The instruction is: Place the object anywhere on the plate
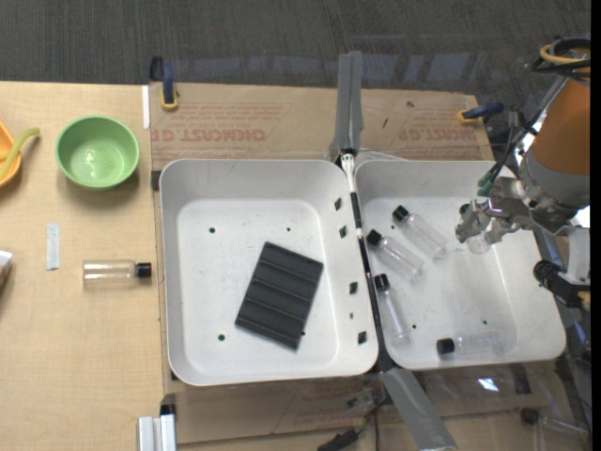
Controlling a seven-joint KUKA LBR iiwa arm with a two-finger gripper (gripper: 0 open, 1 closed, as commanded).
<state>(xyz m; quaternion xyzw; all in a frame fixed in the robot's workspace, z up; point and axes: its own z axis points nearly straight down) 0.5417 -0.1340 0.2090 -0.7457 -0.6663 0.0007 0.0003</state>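
Observation:
A black ribbed rectangular plate [280, 295] lies tilted on the floor of the left bin [188, 252]. Several clear vials with black caps lie in the right bin [526, 346]: one [420, 229] near the middle, one [396, 251] just left of it, one [392, 312] along the left wall, one [470, 344] at the front. My gripper [479, 225] hangs over the right bin's right half, to the right of the middle vials. Something pale and glassy [480, 243] shows at its tip, and I cannot make out what it is.
On the bench to the left stand a green bowl [98, 152] and a lying clear vial [115, 271]. An orange object [7, 158] sits at the far left edge. A metal divider [349, 111] rises between the bins at the back.

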